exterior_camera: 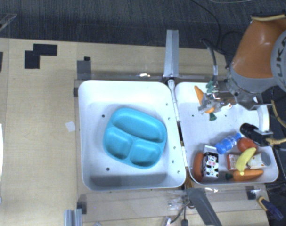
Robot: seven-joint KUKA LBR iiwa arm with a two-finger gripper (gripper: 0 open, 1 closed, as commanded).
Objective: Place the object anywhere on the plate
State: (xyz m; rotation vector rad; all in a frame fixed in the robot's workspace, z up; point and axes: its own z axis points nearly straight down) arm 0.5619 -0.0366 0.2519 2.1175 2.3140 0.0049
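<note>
A blue plate (133, 136) with three compartments lies in the left white bin (93, 98). My gripper (211, 106) hangs low over the upper part of the right bin (190, 126), near its back left corner. An orange carrot-like piece (199, 93) pokes out to the gripper's upper left, and a bit more orange shows just under the gripper. The gripper body hides how that piece sits relative to it.
Along the right bin's front edge lie a blue bottle (226, 143), a red tomato (247, 144), a yellow banana (247, 157), an orange carrot (248, 174), a cow-patterned carton (209, 163) and a reddish sausage (198, 164). A grey post (171, 55) stands behind the bins' divider.
</note>
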